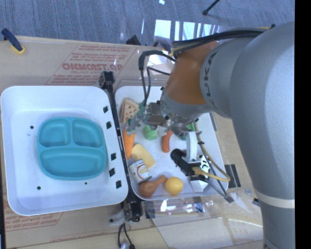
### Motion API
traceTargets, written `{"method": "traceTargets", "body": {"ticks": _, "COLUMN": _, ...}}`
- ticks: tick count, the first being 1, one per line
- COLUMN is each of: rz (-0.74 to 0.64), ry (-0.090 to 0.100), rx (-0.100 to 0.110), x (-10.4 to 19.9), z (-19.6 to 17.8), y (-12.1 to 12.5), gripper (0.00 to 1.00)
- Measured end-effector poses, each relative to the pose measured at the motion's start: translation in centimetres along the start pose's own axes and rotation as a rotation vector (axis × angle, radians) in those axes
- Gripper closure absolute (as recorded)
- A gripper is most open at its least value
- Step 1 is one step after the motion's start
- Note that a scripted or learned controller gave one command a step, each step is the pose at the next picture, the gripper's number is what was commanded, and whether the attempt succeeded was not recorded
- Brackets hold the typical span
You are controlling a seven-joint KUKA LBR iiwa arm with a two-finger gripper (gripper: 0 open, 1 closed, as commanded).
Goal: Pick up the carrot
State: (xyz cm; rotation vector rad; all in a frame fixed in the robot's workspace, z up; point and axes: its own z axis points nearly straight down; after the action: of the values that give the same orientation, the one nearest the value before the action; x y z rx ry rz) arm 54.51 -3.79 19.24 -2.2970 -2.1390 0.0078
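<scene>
Bench, two white bins: carrot [128, 142] lies along the left wall of the right bin [213, 134], beside the cheese wedge [143, 154]. My gripper [154, 119] hovers near; closure undeterminable. Advice: descend aligned lengthwise, avoiding the wall.

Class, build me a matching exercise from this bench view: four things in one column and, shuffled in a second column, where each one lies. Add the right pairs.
Things
1. blue divided plate
2. carrot
3. lemon
4. slice of bread

Places
A. near front edge of the right bin, beside the chicken drumstick
B. top left corner of the right bin
C. middle of the left bin
D. along the right bin's left wall, below the bread

Pairs: 1-C, 2-D, 3-A, 4-B
</scene>
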Motion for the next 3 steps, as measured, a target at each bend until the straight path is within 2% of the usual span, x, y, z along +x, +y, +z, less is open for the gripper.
{"method": "traceTargets", "body": {"ticks": 1, "rz": 0.328, "ry": 0.002, "rx": 0.008, "x": -6.0, "z": 4.0, "y": -3.6, "gripper": 0.00}}
{"method": "traceTargets", "body": {"ticks": 2, "rz": 0.404, "ry": 0.004, "rx": 0.001, "x": -6.3, "z": 10.2, "y": -6.1, "gripper": 0.00}}
{"method": "traceTargets", "body": {"ticks": 3, "rz": 0.395, "ry": 0.005, "rx": 0.008, "x": -6.2, "z": 9.2, "y": -6.1, "gripper": 1.00}}
